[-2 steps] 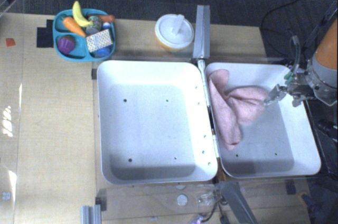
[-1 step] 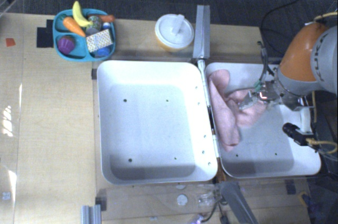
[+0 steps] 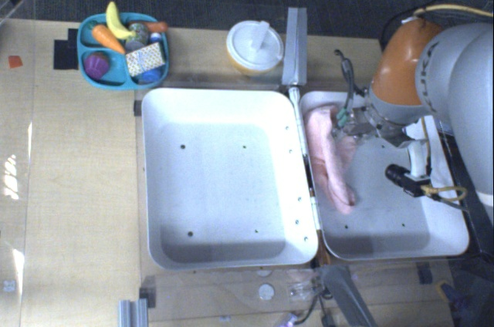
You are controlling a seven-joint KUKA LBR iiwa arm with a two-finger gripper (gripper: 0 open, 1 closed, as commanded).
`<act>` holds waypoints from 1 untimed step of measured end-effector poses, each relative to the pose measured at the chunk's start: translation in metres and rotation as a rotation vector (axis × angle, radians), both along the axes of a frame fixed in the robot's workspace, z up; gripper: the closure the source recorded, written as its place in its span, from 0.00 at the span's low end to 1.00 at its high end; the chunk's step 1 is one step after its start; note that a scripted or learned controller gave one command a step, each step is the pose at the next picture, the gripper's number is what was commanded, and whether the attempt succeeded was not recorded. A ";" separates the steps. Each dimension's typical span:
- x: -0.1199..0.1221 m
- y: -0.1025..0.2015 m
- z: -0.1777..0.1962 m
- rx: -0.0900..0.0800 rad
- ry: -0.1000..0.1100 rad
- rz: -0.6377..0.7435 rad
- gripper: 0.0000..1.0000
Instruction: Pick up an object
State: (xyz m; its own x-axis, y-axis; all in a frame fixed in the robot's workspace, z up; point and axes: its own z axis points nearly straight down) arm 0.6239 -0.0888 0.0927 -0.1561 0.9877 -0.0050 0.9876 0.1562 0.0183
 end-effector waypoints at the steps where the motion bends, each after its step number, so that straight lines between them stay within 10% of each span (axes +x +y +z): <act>1: 0.000 0.000 0.000 0.000 0.000 0.000 0.00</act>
